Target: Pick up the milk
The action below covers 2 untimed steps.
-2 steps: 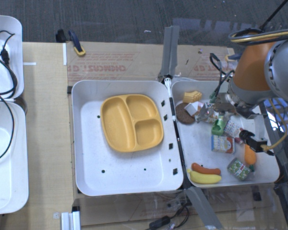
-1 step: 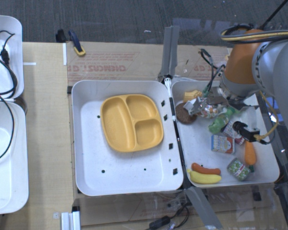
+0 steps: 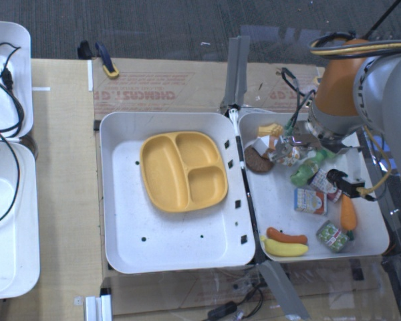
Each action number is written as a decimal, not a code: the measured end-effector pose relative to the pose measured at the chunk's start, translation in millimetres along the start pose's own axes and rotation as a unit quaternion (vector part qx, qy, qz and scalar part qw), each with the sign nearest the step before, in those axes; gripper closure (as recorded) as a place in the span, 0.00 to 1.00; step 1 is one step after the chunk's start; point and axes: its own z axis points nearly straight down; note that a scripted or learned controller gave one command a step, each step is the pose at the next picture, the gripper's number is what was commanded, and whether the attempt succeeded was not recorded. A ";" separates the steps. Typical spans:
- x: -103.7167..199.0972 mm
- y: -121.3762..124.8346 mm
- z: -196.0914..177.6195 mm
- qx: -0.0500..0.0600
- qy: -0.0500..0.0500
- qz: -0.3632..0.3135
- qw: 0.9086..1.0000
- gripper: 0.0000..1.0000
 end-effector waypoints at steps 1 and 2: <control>-14.1 -24.3 10.1 -0.008 -0.001 0.036 0.999 1.00; 4.8 11.8 11.3 -0.006 -0.001 0.067 0.998 1.00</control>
